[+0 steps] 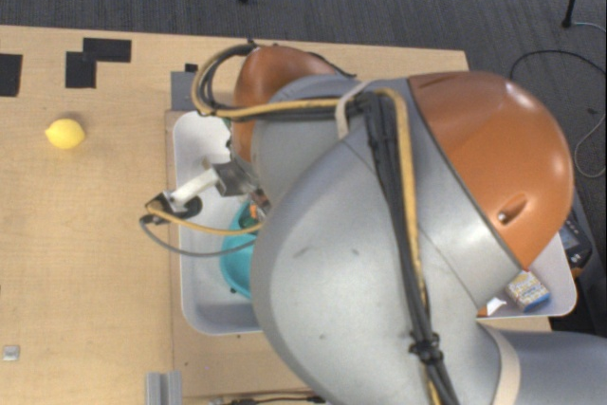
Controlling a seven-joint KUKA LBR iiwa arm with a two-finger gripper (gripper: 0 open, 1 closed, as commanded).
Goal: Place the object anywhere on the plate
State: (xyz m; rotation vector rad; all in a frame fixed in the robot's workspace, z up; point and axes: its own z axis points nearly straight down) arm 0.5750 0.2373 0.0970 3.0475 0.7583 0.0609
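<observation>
The arm's grey and orange body [398,232] covers most of the white bin [190,299]. A teal plate [237,266] shows as a sliver at the bin's left part, just past the arm's edge. The wrist with its cable and white connector [185,196] hangs over the bin's left wall. A yellow round object [64,134] lies on the wooden bench far to the left, outside the bin. The arm's bulk hides the gripper's tip.
Black marker shapes [95,60] sit on the bench at the back left. A small blue and white box [529,291] lies at the right, near the arm's base. A yellow cable [204,228] loops over the bin wall.
</observation>
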